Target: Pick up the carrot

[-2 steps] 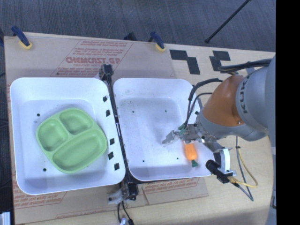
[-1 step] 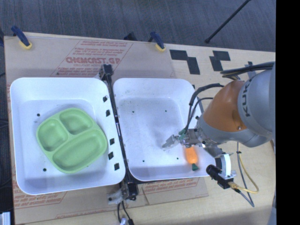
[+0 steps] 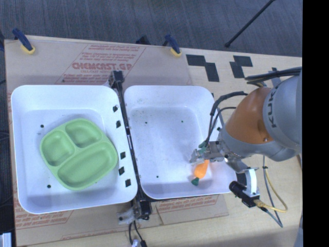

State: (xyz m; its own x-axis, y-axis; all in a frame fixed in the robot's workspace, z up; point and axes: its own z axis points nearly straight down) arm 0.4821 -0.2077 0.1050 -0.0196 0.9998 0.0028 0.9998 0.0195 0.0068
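The right bin [image 3: 154, 138] is open floor except the carrot [image 3: 201, 171] by its right wall.

Bright, even overhead light; my bins [image 3: 169, 94] glare nearly blown-out white. Soft shadows lie under their rims. Focus is slightly soft throughout.

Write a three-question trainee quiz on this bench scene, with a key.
1. True or false: the carrot lies in the left bin.
2. Which item sits in the left bin? A) green divided plate B) blue bowl C) red cup
3. Fill in: the gripper is at the carrot's ____ end, opposite its green tip.

Key:
1. False; it lies in the right bin, near the right wall.
2. A
3. orange
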